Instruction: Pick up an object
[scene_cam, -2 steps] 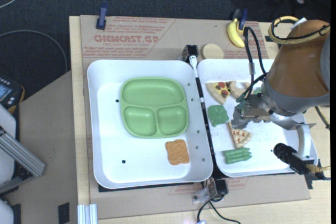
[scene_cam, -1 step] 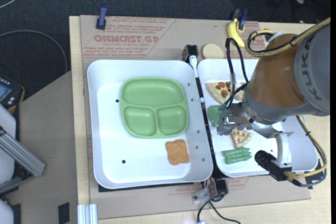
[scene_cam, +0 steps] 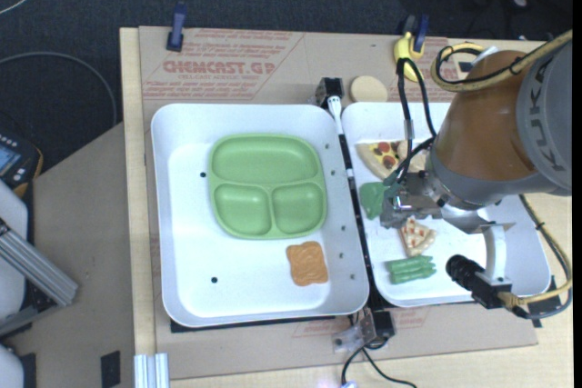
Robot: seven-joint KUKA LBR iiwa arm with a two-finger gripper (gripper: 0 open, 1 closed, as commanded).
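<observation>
In the right bin (scene_cam: pixel 532 273), near the divider between the two white bins, we see little free floor around the gripper (scene_cam: pixel 397 206): a green toy (scene_cam: pixel 372 198) sits just left of it, one pizza slice (scene_cam: pixel 383 156) above it and a second pizza slice (scene_cam: pixel 417 236) just below. A green bean pod (scene_cam: pixel 411 268) lies near the front wall. The grey arm (scene_cam: pixel 496 136) with its orange band reaches in from the right, wrist down over the bin's left half; whether the pincer is apart or together we cannot tell. In the left bin (scene_cam: pixel 177 195), a green divided plate (scene_cam: pixel 268 184) lies at center, an orange piece (scene_cam: pixel 307 263) just below its lower right corner, with bare floor along the left wall.
</observation>
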